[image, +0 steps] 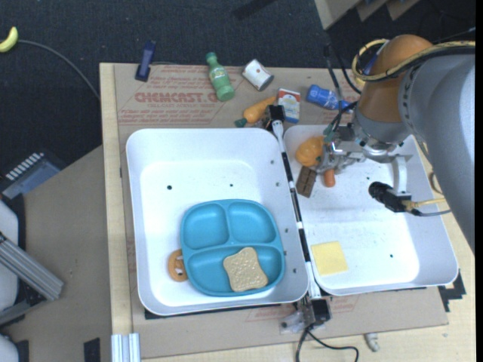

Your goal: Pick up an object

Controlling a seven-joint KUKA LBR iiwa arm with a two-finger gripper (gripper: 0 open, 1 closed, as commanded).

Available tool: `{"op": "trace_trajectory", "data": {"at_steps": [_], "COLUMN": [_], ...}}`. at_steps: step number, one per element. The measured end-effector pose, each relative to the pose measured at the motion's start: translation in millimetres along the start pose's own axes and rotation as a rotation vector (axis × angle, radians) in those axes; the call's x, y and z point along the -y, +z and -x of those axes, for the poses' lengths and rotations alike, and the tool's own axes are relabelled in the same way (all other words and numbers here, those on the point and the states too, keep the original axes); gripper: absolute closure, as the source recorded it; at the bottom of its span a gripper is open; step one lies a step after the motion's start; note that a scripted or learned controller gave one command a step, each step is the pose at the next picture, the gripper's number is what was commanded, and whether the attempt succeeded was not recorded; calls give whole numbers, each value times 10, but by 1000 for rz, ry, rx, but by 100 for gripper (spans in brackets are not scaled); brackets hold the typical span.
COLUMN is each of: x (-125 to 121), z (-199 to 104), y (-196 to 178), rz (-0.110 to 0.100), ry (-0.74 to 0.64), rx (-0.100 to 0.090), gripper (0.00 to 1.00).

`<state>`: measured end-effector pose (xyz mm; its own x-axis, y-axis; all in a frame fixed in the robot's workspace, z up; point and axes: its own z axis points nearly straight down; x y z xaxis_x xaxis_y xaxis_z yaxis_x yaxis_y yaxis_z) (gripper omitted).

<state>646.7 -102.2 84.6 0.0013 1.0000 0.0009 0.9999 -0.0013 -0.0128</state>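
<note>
The grey arm with the orange band (pixel 407 89) comes in from the right and bends down over the far end of the right shallow white bin (pixel 430 266). Its two-finger gripper (pixel 337 151) sits low in that bin's far left corner, but the fingers are small and crowded by the wrist, so how far apart they stand cannot be told, nor whether anything is between them.

Left of the gripper, across the shared rim, lies the left shallow white bin (pixel 151 164). It holds a blue three-compartment plastic plate (pixel 226 232), well apart from the gripper toward the near side. A speckled tan slice of toast (pixel 244 270) rests in the plate's near right compartment, and a small brown pretzel-like ring (pixel 177 265) peeks out against the plate's left edge.

In the right bin, a flat yellow square of cheese (pixel 329 257) lies on the floor, well nearer the camera than the gripper. Just left of the gripper sits a rounded orange toy (pixel 308 151), seemingly touching it. Just below that is a dark brown block (pixel 306 180), and a small orange-red piece (pixel 329 177) lies directly under the gripper.

Beyond both bins, on the brown board (pixel 173 89), a green bottle (pixel 220 78), a white can (pixel 257 74) and a blue bottle (pixel 323 96) lie scattered.
</note>
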Motion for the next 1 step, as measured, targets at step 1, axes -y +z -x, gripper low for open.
{"op": "trace_trajectory", "data": {"at_steps": [1], "x": [635], "z": [-245], "y": [-1004], "rz": [14], "ry": [-2], "rx": [1], "gripper": [100]}}
